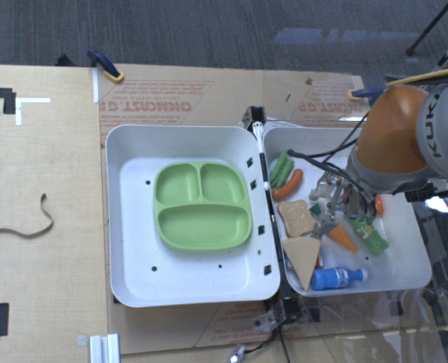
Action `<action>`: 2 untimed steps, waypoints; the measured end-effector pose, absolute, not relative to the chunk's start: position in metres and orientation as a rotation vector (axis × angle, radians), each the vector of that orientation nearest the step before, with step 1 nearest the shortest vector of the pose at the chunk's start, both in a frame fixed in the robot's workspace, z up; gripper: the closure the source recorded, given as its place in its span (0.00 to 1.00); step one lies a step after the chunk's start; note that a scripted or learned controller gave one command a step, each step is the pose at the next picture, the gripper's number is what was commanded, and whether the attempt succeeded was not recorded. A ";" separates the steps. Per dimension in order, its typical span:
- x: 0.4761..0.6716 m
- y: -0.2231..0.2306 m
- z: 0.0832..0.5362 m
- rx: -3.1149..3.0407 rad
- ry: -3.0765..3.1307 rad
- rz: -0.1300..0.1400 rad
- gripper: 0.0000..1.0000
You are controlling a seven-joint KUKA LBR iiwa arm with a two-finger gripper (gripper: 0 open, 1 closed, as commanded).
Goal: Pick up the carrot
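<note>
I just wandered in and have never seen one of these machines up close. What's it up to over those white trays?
A grey and orange robot arm reaches into the right bin, which holds toy food. Its gripper hangs low over the pile, right beside the carrot, the thing it is meant to pick up. The carrot lies on the bin floor, not lifted. Nearby are a slice of bread and a blue bottle. The left bin holds a green divided plate.

I'm looking at a robotics lab: grey carpet [208, 13] along the frame's top, a taped plywood bench [35, 203] at left, clamped cardboard [178, 97] under two white bins [118, 225].
</note>
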State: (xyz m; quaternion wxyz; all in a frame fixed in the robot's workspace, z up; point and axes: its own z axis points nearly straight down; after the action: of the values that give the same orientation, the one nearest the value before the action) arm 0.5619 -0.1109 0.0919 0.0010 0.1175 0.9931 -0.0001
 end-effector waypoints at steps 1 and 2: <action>0.527 -0.107 0.107 0.496 3.037 -0.009 0.00; 0.511 -0.107 0.111 0.857 2.939 0.000 0.00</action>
State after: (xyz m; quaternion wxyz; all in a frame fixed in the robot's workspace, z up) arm 0.5106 -0.1070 0.1106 0.0402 0.2798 0.9592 0.0000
